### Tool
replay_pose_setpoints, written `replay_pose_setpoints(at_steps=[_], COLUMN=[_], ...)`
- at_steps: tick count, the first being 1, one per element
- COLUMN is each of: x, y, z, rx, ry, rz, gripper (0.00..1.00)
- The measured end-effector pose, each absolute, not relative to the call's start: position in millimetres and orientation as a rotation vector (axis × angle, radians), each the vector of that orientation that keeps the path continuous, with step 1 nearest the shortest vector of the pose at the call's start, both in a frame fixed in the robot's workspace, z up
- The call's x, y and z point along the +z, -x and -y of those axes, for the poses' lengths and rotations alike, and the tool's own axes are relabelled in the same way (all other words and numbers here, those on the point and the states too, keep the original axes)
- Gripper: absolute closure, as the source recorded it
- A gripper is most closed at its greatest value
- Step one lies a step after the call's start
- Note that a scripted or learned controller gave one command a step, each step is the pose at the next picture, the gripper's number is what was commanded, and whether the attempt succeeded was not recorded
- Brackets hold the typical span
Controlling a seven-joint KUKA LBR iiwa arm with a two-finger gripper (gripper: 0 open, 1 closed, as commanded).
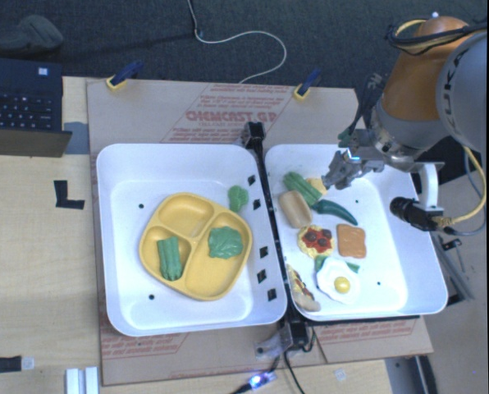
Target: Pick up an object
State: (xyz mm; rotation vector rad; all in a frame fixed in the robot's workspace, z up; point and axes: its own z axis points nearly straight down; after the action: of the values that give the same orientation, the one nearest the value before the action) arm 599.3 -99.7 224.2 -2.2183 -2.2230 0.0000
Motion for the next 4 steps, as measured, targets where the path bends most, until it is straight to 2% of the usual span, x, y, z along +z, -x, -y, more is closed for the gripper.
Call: replay_pose_setpoints(at_steps=[1, 2, 3, 4], x=[220, 232, 214, 227], y=[-605.3, -592.6, -593.0, -603.9], z=[40, 31, 23, 33], rx=[0.001, 0.001, 0.005, 0.001], ry=[2.213, 2.217, 2.219, 2.220], rz=[2.227, 2.223, 2.222, 2.223], gripper=[1.00, 1.00, 1.00, 1.00])
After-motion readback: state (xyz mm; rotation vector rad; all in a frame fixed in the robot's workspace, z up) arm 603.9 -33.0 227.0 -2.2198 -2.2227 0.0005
